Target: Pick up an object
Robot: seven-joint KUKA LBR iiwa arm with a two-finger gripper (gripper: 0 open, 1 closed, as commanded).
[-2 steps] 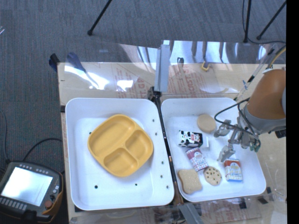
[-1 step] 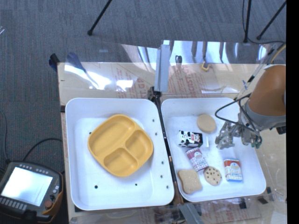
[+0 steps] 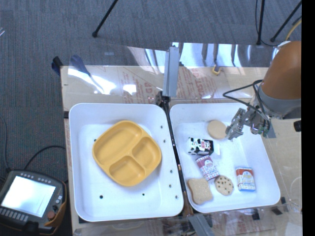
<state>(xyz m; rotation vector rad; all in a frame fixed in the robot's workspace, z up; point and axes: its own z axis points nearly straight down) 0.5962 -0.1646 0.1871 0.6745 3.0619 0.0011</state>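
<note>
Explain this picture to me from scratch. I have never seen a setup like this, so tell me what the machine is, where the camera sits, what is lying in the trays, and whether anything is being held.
The picture comes from one camera fixed above a bench, looking down at a slant. The machine is a robot arm, grey with an orange band, reaching in from the right. At its end is a two-finger gripper, its tool for picking things up.

On the bench sit two shallow white bins. The left bin holds a yellow divided plate. The right bin holds small toy foods: a round tan bun, a black-and-white milk carton, a red can, a slice of toast, a chocolate chip cookie and a small red-and-blue box.

The gripper hangs just right of the bun. Nothing shows between its fingers, so nothing is held.
</note>
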